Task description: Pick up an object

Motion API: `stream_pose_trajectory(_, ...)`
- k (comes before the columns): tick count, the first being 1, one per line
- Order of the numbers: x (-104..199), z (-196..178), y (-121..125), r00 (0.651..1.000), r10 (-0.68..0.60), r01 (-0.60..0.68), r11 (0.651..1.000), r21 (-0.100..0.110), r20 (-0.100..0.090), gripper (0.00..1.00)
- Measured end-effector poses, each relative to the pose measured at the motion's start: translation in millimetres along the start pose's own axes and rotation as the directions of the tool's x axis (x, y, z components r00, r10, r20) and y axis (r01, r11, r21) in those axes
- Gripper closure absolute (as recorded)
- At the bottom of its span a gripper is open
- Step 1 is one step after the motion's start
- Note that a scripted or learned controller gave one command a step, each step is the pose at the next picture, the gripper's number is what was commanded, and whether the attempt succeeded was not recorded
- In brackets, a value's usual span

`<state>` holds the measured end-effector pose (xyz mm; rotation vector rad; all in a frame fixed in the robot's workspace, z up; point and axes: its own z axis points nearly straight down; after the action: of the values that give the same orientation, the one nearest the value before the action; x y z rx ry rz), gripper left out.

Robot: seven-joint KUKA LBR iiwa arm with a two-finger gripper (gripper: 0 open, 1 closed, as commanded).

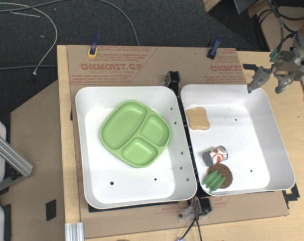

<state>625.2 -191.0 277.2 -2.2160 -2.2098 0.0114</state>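
Objects for picking all lie in the right bin point(272, 134): a tan toast slice point(197, 118) flat near the bin's upper left corner, a small can point(217, 155) on its side lower down, and just below it a brown disc with green pieces point(218, 177) near the bin's lower left edge. All three crowd the bin's left side, close to the divider between the bins. The left bin point(91, 174) holds a green divided plate point(135, 133), lying flat at a slant in the middle. Both bins sit side by side on a cardboard-covered table point(66, 134), apparently clamped at the top edge by blue clips.

The gripper point(270, 80) hangs at the upper right of the frame, above the far right corner of the right bin. Its fingers point(256, 80) are spread apart with nothing between them. Every candidate lies down and to the left of the fingers, well apart from them; the toast slice is the nearest. I judge the grasp not yet begun.
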Motion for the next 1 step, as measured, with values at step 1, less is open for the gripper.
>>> stream_pose_trajectory(1,0.8,-7.9,2.0,1.000,-0.003,0.003,1.000,-0.013,0.003,0.00)
